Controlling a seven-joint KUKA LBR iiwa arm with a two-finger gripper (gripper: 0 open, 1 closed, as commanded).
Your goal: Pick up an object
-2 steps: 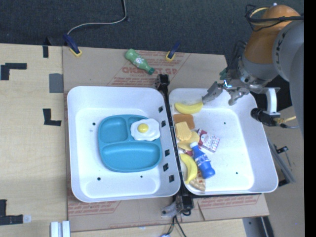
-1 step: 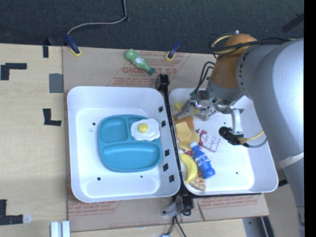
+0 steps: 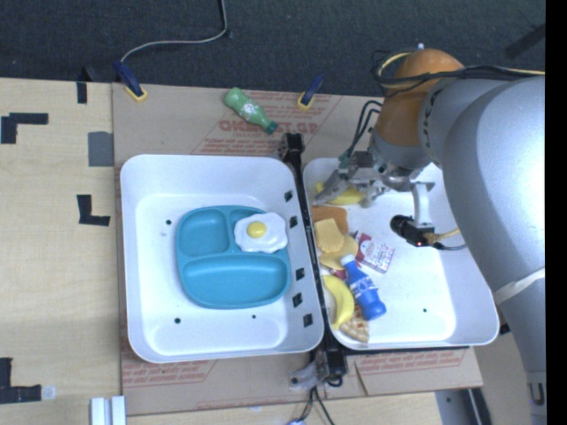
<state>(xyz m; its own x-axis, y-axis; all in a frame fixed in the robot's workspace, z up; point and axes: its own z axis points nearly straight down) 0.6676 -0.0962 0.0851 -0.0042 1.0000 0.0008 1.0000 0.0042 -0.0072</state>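
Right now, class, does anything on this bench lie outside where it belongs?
Yes: a green bottle lies on its side on the cardboard behind the left bin, outside both bins. The fried egg overhangs the blue tray's edge.

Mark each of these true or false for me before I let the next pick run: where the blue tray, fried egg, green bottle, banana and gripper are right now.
1. The blue tray lies in the left bin. True.
2. The fried egg sits in the right bin. False: it rests on the blue tray's upper right corner, in the left bin.
3. The green bottle lies outside both bins, on the cardboard beyond them. True.
4. The banana lies on the blue tray. False: it is in the right bin, beside a blue bottle.
5. The gripper is over the left bin. False: it is at the right bin's upper left corner.
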